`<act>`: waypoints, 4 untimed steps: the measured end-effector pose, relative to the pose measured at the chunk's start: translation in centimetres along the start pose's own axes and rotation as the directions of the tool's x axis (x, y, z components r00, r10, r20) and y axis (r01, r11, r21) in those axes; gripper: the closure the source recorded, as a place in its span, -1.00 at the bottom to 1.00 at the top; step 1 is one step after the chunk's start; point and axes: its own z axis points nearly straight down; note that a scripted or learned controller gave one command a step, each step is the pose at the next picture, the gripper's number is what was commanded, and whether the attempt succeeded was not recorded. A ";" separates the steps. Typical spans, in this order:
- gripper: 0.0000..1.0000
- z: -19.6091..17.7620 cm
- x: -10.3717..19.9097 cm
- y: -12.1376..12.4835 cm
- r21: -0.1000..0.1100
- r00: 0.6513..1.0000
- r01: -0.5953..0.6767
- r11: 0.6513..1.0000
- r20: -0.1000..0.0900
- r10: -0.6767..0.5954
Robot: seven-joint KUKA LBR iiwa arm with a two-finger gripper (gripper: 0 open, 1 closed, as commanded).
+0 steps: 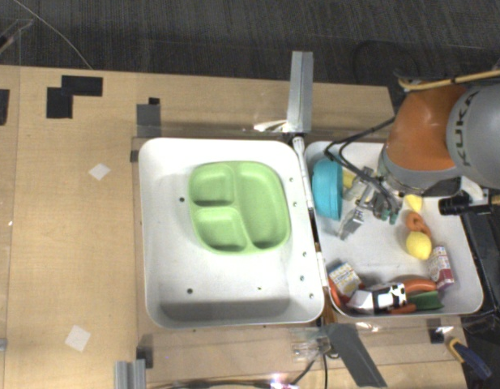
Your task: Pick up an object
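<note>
My gripper (368,216) hangs low over the middle of the right bin (468,294), below the orange wrist band. Its fingers stand open, and nothing shows between them. A blue oblong object (326,190) lies just to the gripper's left against the bin's left wall. A yellow lemon-like object (418,244) rests to its right, with a smaller yellow piece (414,205) above it. Along the bin's front edge lie a small striped packet (343,278), a black-and-white object (387,297), an orange and green piece (421,292) and a small pink-labelled item (441,266).
The left bin (164,298) holds a green divided plate (237,206). A metal post (300,91) rises at the back between the two bins. The arm's grey body (480,132) covers the right bin's back right corner.
</note>
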 end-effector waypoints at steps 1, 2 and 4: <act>-1.00 0.9 -0.5 1.0 -0.001 0.961 -0.276 0.961 0.003 0.276; -1.00 0.9 -2.9 1.1 0.010 0.900 -0.437 0.900 0.001 0.437; -1.00 0.8 -5.6 2.1 0.050 0.685 -0.726 0.686 -0.032 0.727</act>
